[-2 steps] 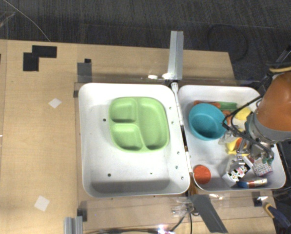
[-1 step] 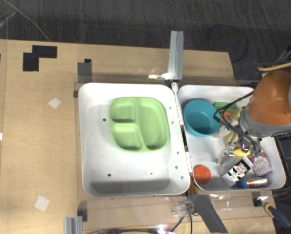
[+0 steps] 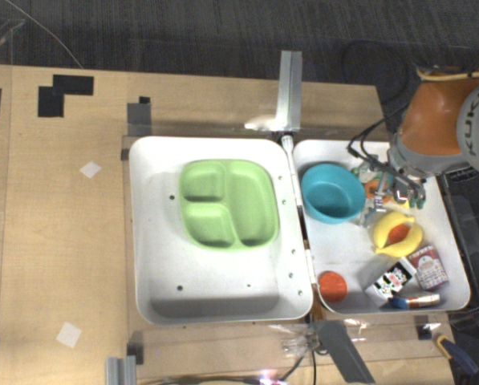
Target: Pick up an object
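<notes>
Yellow banana (image 3: 396, 237) is seen in the right bin (image 3: 456, 239), long axis slanting upper left to lower right, below the gripper (image 3: 391, 189). Grip state cannot be told; labels unreadable.

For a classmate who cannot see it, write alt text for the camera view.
A grey and orange robot arm lowers its gripper into the right bin, above a yellow toy beside a blue bowl. An orange ball and small packets lie nearby; the left bin holds a green divided tray.
</notes>
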### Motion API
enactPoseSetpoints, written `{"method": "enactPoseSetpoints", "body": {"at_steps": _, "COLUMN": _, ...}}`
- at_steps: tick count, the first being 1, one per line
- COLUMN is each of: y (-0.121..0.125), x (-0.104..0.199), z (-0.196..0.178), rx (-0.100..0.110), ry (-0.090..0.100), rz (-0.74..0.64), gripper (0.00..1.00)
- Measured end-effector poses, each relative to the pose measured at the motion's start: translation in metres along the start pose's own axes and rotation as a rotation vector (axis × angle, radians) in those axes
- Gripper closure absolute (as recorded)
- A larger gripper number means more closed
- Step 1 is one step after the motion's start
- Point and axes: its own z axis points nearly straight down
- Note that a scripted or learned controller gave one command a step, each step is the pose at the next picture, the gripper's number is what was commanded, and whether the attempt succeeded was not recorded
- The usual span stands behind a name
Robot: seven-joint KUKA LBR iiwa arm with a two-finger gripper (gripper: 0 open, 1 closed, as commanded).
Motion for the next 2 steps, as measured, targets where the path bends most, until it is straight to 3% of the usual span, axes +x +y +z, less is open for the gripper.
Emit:
{"method": "enactPoseSetpoints", "body": {"at_steps": 1, "y": 0.007, "x": 0.019, "z": -0.005, "rx": 0.007, "ry": -0.013, "rz": 0.031, "gripper": 0.0}}
{"method": "enactPoseSetpoints", "body": {"at_steps": 2, "y": 0.002, "x": 0.058, "z": -0.001, "rx": 0.005, "ry": -0.001, "rz": 0.165, "gripper": 0.0}}
